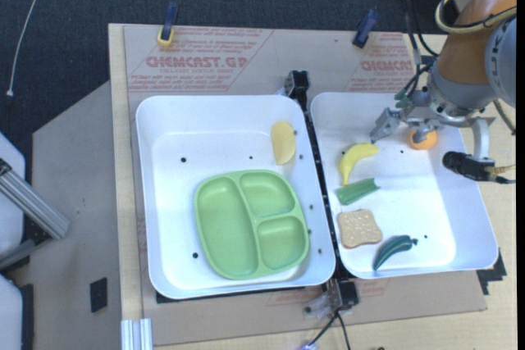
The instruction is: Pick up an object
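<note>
Orange ball [423, 139] sits by the claw [408, 124]; its grip state cannot be told.

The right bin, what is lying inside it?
Inside the right bin lie a yellow banana, a green piece, a slice of bread and a dark green pepper. An orange object is partly covered by the gripper.

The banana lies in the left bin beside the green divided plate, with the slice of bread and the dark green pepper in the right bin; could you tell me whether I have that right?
Not quite: the banana lies in the right bin, not beside the green divided plate in the left bin. The slice of bread and the dark green pepper are in the right bin, as you said. The camera view shows this.
</note>
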`<state>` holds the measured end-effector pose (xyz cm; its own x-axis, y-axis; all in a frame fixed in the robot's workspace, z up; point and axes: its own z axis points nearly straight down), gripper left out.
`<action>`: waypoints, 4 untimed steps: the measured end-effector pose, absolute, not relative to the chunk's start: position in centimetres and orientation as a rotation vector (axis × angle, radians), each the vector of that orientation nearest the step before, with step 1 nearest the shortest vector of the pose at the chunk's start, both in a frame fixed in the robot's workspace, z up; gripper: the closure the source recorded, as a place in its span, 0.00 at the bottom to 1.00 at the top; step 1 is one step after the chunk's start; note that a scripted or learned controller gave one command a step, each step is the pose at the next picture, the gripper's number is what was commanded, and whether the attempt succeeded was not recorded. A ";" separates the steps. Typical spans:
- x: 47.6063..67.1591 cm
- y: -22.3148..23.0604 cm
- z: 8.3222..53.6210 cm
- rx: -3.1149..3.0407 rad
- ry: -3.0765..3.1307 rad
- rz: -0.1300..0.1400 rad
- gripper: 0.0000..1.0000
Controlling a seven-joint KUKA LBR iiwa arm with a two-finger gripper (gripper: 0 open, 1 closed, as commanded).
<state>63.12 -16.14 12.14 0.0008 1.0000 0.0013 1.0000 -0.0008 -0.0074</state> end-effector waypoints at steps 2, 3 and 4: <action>63.2 -16.0 9.6 -2.220 -2.222 -0.001 1.00; 63.7 -15.2 15.6 -2.224 -2.228 -0.006 1.00; 64.2 -14.8 22.0 -2.225 -2.229 -0.007 1.00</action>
<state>64.22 -14.84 21.96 -0.0018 1.0000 -0.0027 1.0000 0.0018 0.0092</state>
